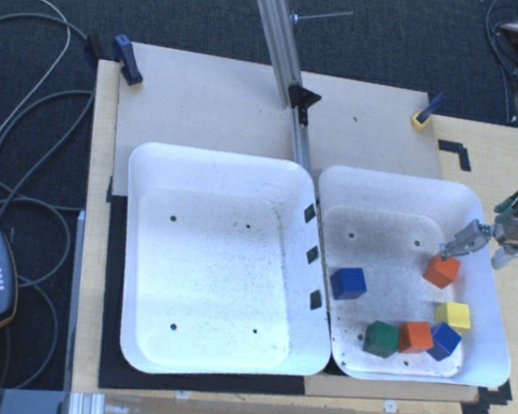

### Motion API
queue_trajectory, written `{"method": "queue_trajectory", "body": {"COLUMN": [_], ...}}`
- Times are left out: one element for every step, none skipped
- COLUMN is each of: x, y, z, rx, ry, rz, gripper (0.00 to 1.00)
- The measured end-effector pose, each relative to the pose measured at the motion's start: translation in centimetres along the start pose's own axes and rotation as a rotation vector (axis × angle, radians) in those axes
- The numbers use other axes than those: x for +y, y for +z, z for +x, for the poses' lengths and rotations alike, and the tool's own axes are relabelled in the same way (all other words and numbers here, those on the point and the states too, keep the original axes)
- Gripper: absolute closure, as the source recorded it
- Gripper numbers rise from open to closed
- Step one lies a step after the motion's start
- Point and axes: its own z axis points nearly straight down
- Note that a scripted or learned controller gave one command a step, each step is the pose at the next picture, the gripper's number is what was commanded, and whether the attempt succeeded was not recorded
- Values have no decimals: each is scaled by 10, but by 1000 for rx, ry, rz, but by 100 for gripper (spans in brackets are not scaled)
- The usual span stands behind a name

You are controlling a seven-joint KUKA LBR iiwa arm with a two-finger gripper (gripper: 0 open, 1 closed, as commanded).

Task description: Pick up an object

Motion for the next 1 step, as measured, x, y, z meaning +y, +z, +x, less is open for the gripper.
{"method": "queue_trajectory", "body": {"x": [59], "y": [109], "z": [-22], "rx": [1], "ry": [-1], "rz": [7], "gripper": [0]}}
